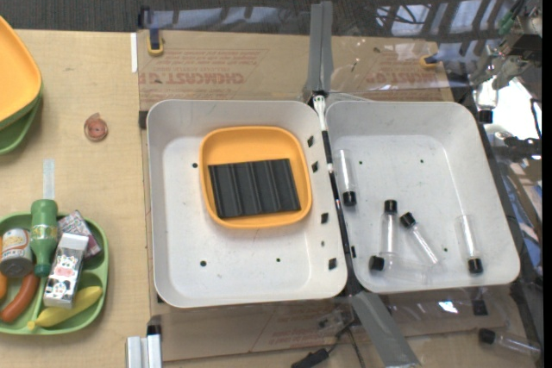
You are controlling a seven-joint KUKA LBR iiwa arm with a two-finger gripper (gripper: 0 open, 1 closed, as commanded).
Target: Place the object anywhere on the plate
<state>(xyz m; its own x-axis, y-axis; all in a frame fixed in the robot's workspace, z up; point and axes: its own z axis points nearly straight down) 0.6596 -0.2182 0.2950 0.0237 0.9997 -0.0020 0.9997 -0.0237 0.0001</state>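
You've got two white bins side by side on the surface. Left bin (172, 271) holds an orange plate (255, 142) w/ a dark ribbed insert (254, 188) lying on it, near the bin's upper middle. Right bin (492, 185) holds four clear tubes w/ black caps, none touching the plate: one tube (343, 177) along the left wall, cap toward you; two more, tube A (385, 237) and tube B (418, 239), near the bin's center, lying close in a V; the fourth tube (468, 244) toward the right wall. Tool state: can't tell. Left of the bins, on the wood surface (86, 177), sits a green tray (86, 306) of toy food, a small pink disc (96, 128), and stacked orange and green dishes (13, 90) at the frame edge.
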